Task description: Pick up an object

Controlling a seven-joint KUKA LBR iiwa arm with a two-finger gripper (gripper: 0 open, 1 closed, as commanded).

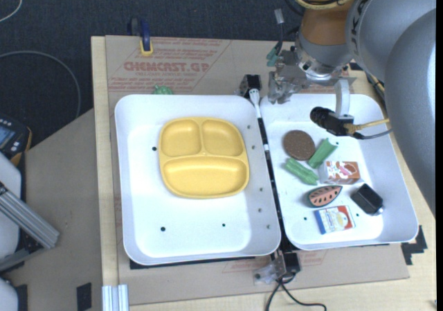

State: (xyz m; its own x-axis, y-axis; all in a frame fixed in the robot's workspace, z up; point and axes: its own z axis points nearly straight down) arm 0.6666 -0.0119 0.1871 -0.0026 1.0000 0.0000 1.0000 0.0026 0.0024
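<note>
My gripper (279,89) hangs over the far left corner of the right bin (392,164), above the bin's rim and apart from the objects. In that bin lie a round brown cookie (299,144), two green pieces (322,152) (300,171), a red and white packet (343,172), a brown oval item (324,196), a black block (367,199) and a blue and white packet (333,219). Nothing shows under the gripper's tip.
The left bin (138,185) holds a yellow divided plate (203,156). A blue clamp (145,36) stands at the far edge of the cardboard-topped bench. The grey arm fills the upper right, over the right bin's far side.
</note>
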